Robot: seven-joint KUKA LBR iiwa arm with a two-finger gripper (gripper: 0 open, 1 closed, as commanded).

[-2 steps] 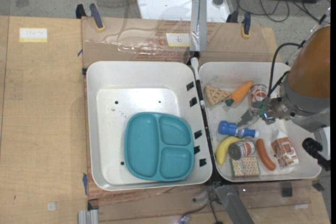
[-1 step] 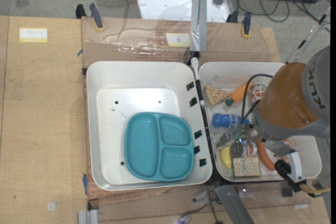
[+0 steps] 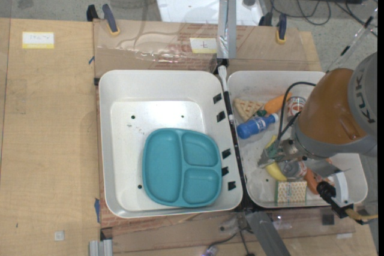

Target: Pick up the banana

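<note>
Nearest, below the arm (image 3: 336,111), the banana (image 3: 275,172) looks light, softish, smooth; grip mid-body; the gripper (image 3: 282,156) state I cannot tell.

Yellow banana (image 3: 275,171), seemingly lying flat, right bin's front, partly hidden.

I see the wooden worktop (image 3: 48,129) carrying two white bins side by side: left bin (image 3: 114,129), right bin (image 3: 360,180).
</note>
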